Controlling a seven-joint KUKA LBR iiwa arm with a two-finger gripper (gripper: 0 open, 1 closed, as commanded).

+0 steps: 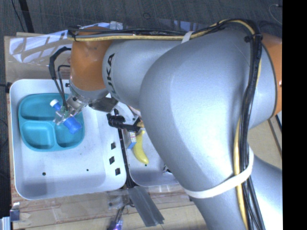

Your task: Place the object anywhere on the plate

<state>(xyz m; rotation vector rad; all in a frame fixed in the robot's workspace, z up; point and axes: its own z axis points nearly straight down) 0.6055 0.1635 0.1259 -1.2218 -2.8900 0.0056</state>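
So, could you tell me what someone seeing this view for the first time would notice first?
The big grey arm dominates, sweeping in from the right with an orange band above its wrist. Its tool sits over the turquoise divided plate in the left bin, with a small blue object right at its tip. A yellow banana lies in the right bin, beside the divide.

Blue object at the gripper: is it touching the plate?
Cannot tell. In the camera view the blue object overlaps the plate by the gripper, but the slanted angle hides contact or gap.
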